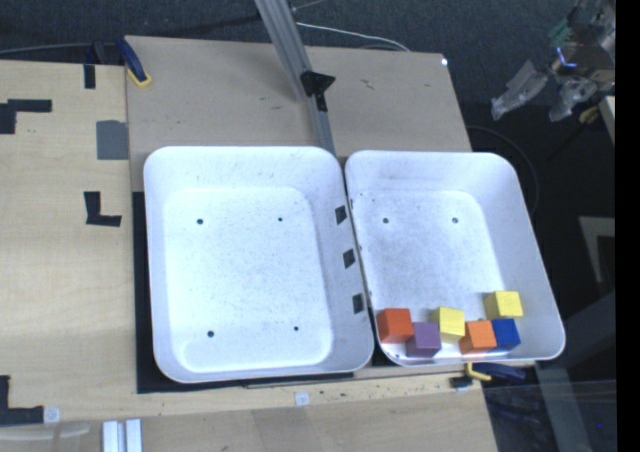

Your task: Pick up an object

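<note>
We've got the gripper [560, 80] parked off the surface, upper right; can't tell its state. Blocks [450, 328] are clustered against the right bin's [520, 190] near wall, touching, so we risk wall collisions or double picks.

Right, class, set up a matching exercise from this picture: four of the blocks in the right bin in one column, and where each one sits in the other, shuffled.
Column one:
1. purple block
2. blue block
3. orange block on the left
4. upper yellow block

Column two:
a. farthest left of the group, by the wall shared with the left bin
b. just behind the blue block
c. against the near wall, between the left orange block and the lower yellow block
d. farthest right along the near wall, beside the other orange block

Pairs: 1-c, 2-d, 3-a, 4-b
</note>
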`<state>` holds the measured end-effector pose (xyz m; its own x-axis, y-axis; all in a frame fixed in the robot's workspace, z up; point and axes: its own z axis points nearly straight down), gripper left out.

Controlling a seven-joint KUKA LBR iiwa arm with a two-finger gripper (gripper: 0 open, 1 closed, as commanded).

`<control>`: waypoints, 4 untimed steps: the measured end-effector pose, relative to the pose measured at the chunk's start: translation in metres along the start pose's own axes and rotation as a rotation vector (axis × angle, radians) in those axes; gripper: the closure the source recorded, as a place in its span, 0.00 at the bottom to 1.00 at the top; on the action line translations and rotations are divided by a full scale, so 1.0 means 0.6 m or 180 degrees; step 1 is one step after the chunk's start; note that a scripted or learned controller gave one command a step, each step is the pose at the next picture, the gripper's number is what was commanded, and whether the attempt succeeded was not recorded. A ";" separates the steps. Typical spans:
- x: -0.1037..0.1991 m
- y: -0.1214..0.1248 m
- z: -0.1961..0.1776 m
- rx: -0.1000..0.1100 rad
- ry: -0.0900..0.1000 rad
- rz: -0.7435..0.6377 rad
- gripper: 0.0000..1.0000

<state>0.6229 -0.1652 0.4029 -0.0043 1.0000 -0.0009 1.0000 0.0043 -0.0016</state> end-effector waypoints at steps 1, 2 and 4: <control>-0.002 -0.004 -0.004 -0.0005 -0.0003 0.0010 0.00; -0.002 -0.004 -0.004 -0.0004 -0.0003 0.0010 0.00; 0.157 -0.137 -0.036 0.0027 0.0012 -0.0004 0.00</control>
<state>0.5403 -0.0713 0.4243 -0.0056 1.0000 0.0030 0.9999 0.0057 -0.0100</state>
